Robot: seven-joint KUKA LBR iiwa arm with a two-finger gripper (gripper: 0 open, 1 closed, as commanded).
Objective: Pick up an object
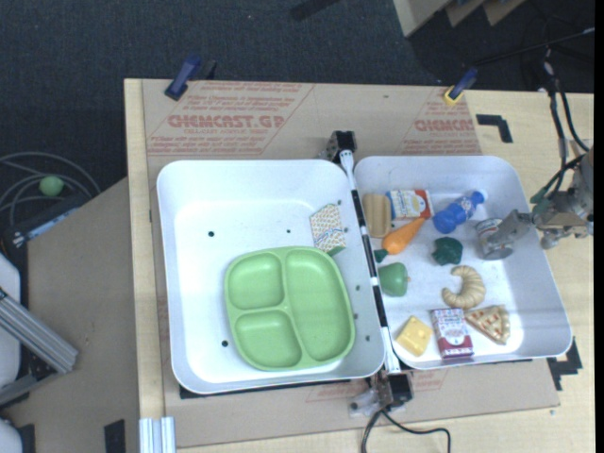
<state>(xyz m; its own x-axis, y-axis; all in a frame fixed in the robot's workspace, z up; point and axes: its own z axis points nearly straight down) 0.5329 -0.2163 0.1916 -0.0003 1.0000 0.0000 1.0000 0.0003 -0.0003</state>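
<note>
Cardboard covers the bench under two white bins; the gripper point(497, 237) hangs low over the right bin point(538, 281) near its right wall, reaching in from the right. Whether it is spread or pressed together cannot be told, its tip being a grey blur. Just left of it lie a blue bottle point(457, 212) and a dark green piece point(447, 249); a croissant point(464, 287) sits just below it, a pizza slice point(490, 323) and red box point(453, 333) farther below. Farther left are a carrot point(404, 236), a carton point(408, 203) and a green pepper point(393, 277). Well left, the other bin point(189, 253) holds a green tray point(287, 307). Most of the arm is cut off at the right edge
</note>
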